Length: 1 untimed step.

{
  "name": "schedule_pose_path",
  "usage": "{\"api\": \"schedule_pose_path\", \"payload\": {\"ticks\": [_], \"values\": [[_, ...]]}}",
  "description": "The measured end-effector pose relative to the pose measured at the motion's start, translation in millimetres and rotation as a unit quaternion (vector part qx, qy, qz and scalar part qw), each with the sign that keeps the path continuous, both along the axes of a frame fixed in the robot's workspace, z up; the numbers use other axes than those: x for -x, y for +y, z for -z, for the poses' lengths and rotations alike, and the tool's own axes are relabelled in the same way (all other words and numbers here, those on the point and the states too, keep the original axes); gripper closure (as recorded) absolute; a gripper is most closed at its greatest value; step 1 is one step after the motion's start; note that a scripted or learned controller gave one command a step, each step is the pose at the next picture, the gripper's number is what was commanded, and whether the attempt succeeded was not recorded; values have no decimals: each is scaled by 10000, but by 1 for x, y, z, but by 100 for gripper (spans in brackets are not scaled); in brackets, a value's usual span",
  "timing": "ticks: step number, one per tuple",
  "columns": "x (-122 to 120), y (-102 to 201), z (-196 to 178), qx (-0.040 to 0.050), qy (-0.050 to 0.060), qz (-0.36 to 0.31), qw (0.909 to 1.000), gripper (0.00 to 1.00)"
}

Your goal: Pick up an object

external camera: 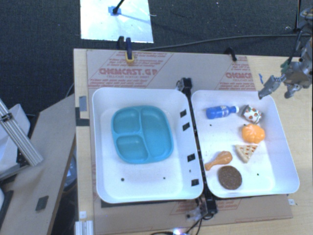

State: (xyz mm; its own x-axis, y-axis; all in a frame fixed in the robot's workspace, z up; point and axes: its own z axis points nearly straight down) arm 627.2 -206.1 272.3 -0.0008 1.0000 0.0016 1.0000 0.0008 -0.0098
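Pincer [279,86] hangs spread open, gripping nothing, just past the right bin's [283,146] upper right corner — the spotted toy [252,114] lies inside, down-left of it, beside the blue bottle [221,111].

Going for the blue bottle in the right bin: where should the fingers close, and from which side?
Grip the blue bottle across its blue body, coming straight down. It lies on its side, cap toward the bin's right, clear of the neighbouring toy. The gripper looks open.

Glossy white plastic bins [146,192] hold a smooth blue plastic tray [142,133].
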Motion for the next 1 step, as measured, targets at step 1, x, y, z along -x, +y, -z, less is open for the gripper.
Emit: {"api": "schedule_pose_path", "payload": {"ticks": [1], "values": [[-2, 1, -8, 13, -61, -16, 10000, 0]]}}
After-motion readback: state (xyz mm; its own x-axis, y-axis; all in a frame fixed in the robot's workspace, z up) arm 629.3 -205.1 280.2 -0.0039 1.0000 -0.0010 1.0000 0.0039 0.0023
